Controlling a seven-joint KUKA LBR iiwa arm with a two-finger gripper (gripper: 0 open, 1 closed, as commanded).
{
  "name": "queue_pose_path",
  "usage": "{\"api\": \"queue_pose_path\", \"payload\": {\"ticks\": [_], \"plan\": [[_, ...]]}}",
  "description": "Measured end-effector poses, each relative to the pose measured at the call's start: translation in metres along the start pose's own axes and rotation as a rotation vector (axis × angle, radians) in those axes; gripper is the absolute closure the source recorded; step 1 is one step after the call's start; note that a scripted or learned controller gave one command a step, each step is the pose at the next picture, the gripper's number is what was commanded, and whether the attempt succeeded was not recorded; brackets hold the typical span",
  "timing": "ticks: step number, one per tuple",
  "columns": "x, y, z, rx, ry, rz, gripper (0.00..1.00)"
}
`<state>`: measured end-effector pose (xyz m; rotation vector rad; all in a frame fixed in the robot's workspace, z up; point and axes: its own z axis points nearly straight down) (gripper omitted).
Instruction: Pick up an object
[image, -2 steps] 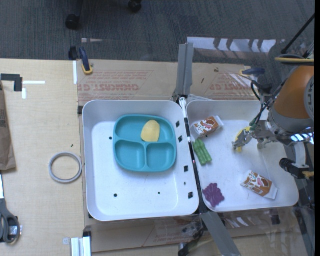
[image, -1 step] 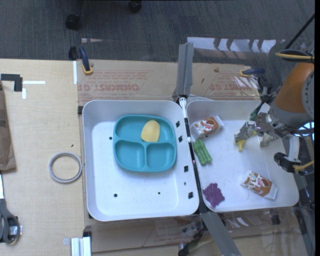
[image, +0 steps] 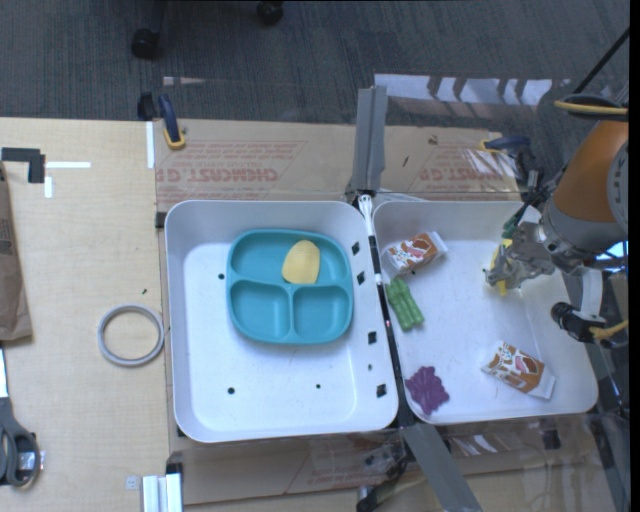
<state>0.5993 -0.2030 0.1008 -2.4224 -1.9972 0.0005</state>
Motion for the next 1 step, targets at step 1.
{"api": "queue_pose_path", "payload": {"ticks": [1], "plan": [[0.0397, 0.0445, -0.0804, -0.002, -0.003, 0.079, 1.00]]}}
